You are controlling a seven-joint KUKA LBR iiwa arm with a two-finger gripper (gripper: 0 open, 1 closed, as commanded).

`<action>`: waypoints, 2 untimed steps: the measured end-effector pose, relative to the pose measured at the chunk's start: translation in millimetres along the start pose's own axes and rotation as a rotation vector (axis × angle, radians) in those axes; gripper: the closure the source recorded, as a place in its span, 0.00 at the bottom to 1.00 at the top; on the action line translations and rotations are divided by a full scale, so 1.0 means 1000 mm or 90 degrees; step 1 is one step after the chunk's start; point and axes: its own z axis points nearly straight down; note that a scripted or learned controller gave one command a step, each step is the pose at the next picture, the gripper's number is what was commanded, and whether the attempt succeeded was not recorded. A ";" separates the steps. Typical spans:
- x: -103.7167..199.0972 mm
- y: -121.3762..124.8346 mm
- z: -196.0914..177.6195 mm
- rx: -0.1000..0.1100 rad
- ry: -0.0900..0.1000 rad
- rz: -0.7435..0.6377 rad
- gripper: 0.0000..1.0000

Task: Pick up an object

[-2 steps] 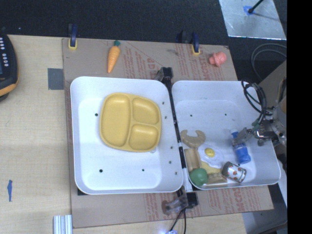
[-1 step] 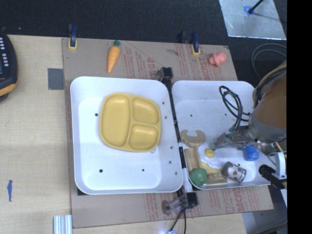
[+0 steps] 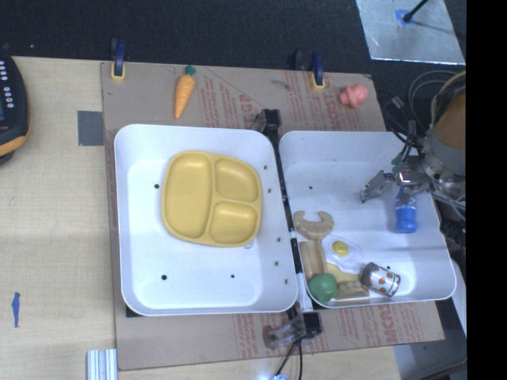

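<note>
1. A small blue bottle (image 3: pixel 405 214) is seen in the right bin (image 3: pixel 348 153), toward its right side, just below the hand (image 3: pixel 394 182).
2. The hand is poised over the right bin's upper right part; one grey finger (image 3: pixel 374 189) is splayed out to the left, and nothing is seen held between the fingers, which look spread wide. Whether the bottle's top is touched by the hand cannot be told.
3. Along the same bin's lower edge, a wooden wrench-shaped piece (image 3: pixel 312 236), a green ball (image 3: pixel 322 286), a small yellow item (image 3: pixel 341 249) and a small can (image 3: pixel 380 279) lying on its side are clustered together, well apart from the bottle.
4. In the left bin (image 3: pixel 142 275), a yellow divided plate (image 3: pixel 211 198) is laid near the middle.
5. Out on the counter (image 3: pixel 55 212), above the bins, a toy carrot (image 3: pixel 184 92) is found at the left, and a pink object (image 3: pixel 354 95) at the right.
</note>
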 end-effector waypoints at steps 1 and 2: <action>-0.007 0.082 -0.079 -0.011 -0.015 0.002 0.00; 0.004 0.053 0.036 0.005 -0.010 0.005 0.00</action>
